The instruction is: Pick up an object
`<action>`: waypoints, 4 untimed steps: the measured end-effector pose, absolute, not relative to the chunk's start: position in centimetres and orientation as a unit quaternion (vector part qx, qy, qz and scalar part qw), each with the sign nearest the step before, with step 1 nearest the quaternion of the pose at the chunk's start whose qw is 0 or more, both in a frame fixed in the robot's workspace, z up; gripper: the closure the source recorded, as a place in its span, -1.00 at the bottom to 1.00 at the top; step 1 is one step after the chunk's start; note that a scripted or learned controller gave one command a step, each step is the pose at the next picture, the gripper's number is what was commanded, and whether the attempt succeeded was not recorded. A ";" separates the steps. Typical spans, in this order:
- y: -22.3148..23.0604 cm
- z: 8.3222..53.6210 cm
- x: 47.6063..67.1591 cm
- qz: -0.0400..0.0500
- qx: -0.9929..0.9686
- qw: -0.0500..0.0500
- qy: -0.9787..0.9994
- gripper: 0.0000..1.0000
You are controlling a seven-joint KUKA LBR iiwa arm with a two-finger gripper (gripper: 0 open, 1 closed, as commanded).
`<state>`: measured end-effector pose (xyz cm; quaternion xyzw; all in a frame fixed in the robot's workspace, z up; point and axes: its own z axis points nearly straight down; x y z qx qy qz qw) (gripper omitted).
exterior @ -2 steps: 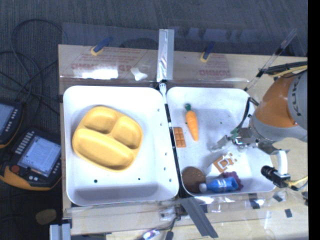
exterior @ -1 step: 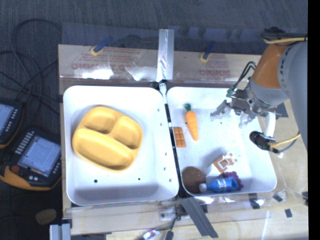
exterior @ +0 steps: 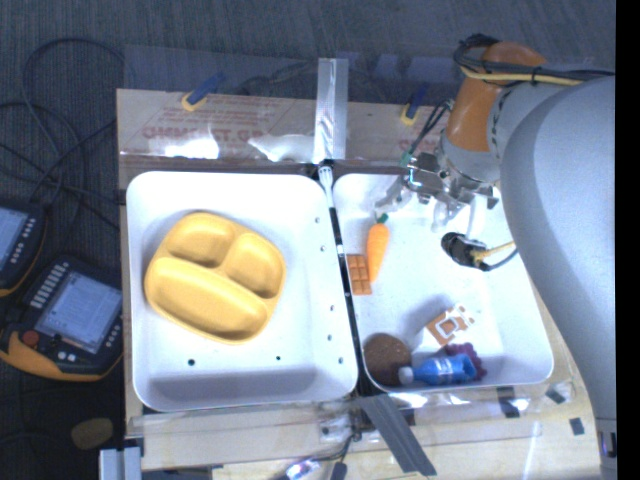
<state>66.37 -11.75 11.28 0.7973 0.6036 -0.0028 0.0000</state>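
Observation:
My gripper (exterior: pixel 412 208) hangs over the far end of the right bin (exterior: pixel 520 313), open, with nothing between its fingers. An orange carrot (exterior: pixel 377 249) lies just below and left of the left fingertip (exterior: pixel 383 203), its green top pointing toward it. An orange waffle-like block (exterior: pixel 358 273) lies against the bin's left wall beside the carrot. At the near end sit a brown ball (exterior: pixel 386 351), a blue bottle (exterior: pixel 441 370), purple grapes (exterior: pixel 466 354) and a small orange-and-white toy (exterior: pixel 450 323).
The left bin (exterior: pixel 160 378) holds one big yellow lumpy object (exterior: pixel 213 274). A divider (exterior: pixel 340 268) separates the two bins. The grey arm (exterior: pixel 560 198) covers the right side of the right bin. Bare floor shows in the middle of the right bin.

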 end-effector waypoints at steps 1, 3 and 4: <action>-11.8 12.2 66.3 -0.006 0.797 0.001 0.604 1.00; -12.8 10.0 64.6 -0.003 0.854 0.000 0.520 1.00; -12.8 10.0 64.6 -0.003 0.854 0.000 0.520 -1.00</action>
